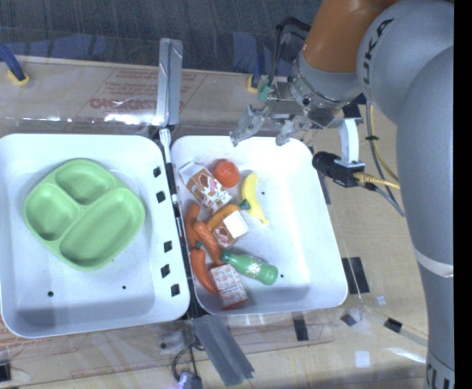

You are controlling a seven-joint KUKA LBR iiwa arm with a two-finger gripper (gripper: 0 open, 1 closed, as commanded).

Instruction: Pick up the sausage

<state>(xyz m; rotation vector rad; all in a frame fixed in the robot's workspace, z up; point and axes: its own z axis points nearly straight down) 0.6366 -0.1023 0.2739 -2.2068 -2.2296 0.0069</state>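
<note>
The sausage (205,237), a short reddish-brown link, lies near the left wall of the right bin (321,250), wedged among other toy foods. An orange carrot (201,269) sits just below it and another orange piece (223,215) just above it. My gripper (259,137) hangs over the bin's far rim, above and to the right of the sausage and well apart from it. It is open, with nothing between its fingers.
The right bin also holds a red tomato (226,173), a banana (254,197), a green bottle (251,268), a snack carton (205,186), a white cube (237,228) and a small red box (230,287). A green divided plate (84,213) lies in the left bin (25,306).
</note>
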